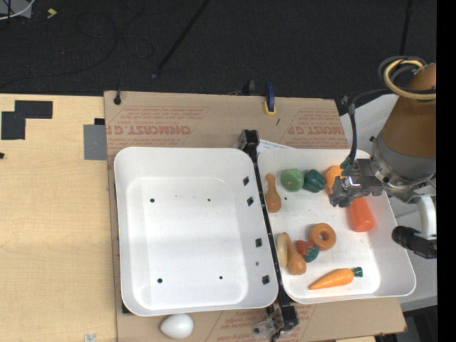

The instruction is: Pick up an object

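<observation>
The toys for picking lie in the right bin (399,280). A red-orange cylinder (361,214) lies near the bin's right side, just below the pincer (344,189). Just left of the pincer, near the bin's far edge, sit a green ball (291,179) and a dark teal piece (314,181), touching or nearly so, with a small orange piece (333,172) beside them, partly hidden by the pincer. A tan wooden pin (272,194) lies close to the divider between the bins. Lower down are an orange ring (323,236), a small red and teal piece (307,249) and a tan bread-shaped piece (291,255), clustered together. A carrot (333,278) with a green tip lies near the front edge.

The pincer hangs low over the right bin's upper right part; I cannot tell how it is set, nor whether anything is in it. The grey arm (410,137) reaches in from the right.

The left bin (135,226) sits alongside. A white egg (177,325) rests on the bench (50,226) just in front of the left bin.
</observation>
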